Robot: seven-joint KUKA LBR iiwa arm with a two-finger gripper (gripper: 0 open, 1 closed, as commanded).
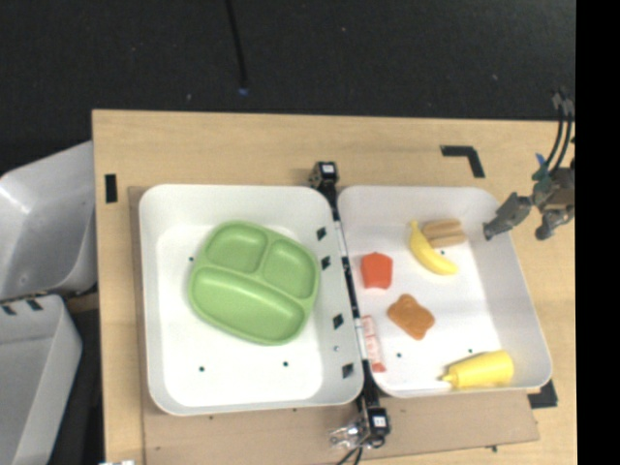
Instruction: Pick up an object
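Observation:
The right bin (513,289) holds a yellow banana (431,251), with a tan roll-shaped piece (445,229) touching its upper end. In the same bin lie a red-orange block (377,270), an orange-brown toast-shaped piece (411,316) and a yellow bottle (480,369) on its side near the front edge. My gripper (524,226) hangs over the right bin's far right corner, to the right of the tan piece. It is open, with nothing between its fingers.
A green divided plate (255,281) lies in the left bin (165,356). A ridge with black clips (346,289) separates the two bins. The wooden bench (213,148) shows around them, and a white casing (44,221) stands at the left.

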